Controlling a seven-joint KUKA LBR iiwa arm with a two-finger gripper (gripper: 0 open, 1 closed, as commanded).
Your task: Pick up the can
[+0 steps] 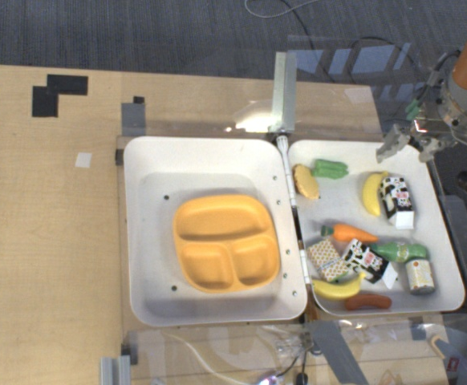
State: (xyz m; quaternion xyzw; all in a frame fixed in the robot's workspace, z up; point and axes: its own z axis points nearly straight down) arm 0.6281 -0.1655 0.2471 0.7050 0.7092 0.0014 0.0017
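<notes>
Two white bins [137, 239] sit on a wooden bench. At the right bin's far right corner hovers the gripper [406, 139], fingers spread, holding nothing. Well below it, toward the bin's near right corner, the can [419, 277] stands beside a green bottle [400, 252].

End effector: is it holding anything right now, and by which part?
Nothing is held. The end effector hangs above the right bin's far edge with nothing between its fingers; the can stands untouched near the front right corner.

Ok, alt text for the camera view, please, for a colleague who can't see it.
The gripper hovers over the right bin's far edge, holding nothing, while the can stands at that bin's near right among toy food. The left bin holds a yellow tray.
</notes>
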